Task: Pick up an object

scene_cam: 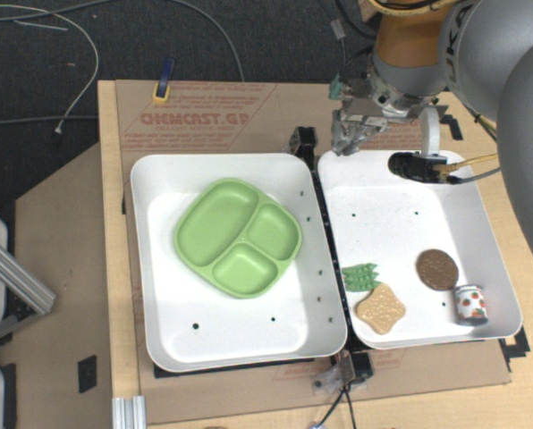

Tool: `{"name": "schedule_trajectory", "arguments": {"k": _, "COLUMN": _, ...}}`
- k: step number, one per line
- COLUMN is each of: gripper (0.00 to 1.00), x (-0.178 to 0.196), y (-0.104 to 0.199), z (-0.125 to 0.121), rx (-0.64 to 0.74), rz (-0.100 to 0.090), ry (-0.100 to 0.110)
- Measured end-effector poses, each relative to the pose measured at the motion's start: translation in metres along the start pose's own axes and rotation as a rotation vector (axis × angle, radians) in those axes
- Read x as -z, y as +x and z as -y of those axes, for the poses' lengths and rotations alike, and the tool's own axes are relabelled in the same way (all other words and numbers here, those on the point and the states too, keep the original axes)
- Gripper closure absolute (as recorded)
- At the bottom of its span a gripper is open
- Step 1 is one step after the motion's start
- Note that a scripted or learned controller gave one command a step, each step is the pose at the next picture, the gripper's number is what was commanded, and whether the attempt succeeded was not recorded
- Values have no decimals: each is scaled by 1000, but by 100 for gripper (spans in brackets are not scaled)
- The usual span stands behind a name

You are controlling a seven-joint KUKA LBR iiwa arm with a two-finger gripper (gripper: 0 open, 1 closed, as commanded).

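Red "CHEMCAST GP" print crosses the cardboard [204, 101] beside the gripper [345, 144], jaws' opening impossible to tell.

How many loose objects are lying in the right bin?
4, all toward its near edge: a green pea pod by the left wall, a tan cracker beside it, a brown disc, and a small spotted cup rightmost.

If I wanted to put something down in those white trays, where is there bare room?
The middle of the right bin is bare, between the tool at its far edge and the things along its near edge. The left bin has a free strip nearer than the green plate. Crowded: pea pod, cracker, brown disc, small can.
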State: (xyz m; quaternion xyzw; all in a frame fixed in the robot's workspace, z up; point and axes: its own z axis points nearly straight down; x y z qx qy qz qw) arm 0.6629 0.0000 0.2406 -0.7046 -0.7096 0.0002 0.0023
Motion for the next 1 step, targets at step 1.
{"name": "schedule_trajectory", "arguments": {"k": 1, "gripper": 100, "x": -17, "y": 55, "z": 5, "rx": 0, "rz": 0, "ry": 1}}
